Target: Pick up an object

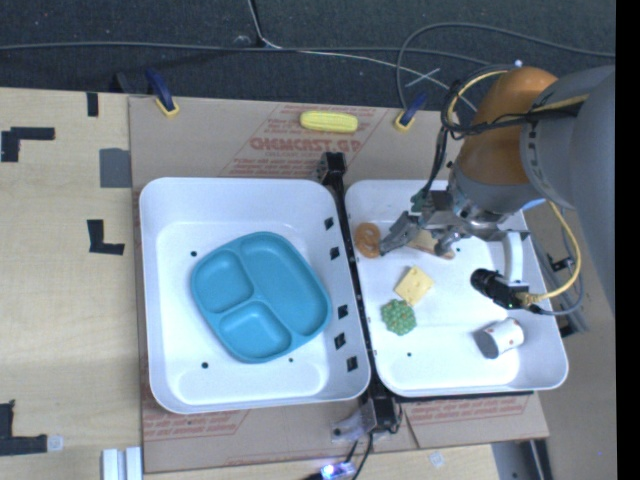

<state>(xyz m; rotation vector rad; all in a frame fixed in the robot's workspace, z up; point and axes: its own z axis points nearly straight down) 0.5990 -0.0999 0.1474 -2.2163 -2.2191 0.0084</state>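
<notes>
Two white bins sit side by side mid-frame on the bench [60, 268]. The left bin [160, 208] holds one blue tray [260, 295], its long axis running upper left to lower right. One yellow corn cob [328, 121] lies level above the bins. The right bin [540, 368] holds one brown ring [368, 239], one yellow wedge [413, 285], one green lump [399, 317] and one grey-white cylinder [499, 338]. The tool [425, 230] hangs near the ring, fingers spread, gripping nothing.

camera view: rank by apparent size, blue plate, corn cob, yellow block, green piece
1. blue plate, by far the largest
2. corn cob
3. yellow block and green piece: too alike to rank
</notes>
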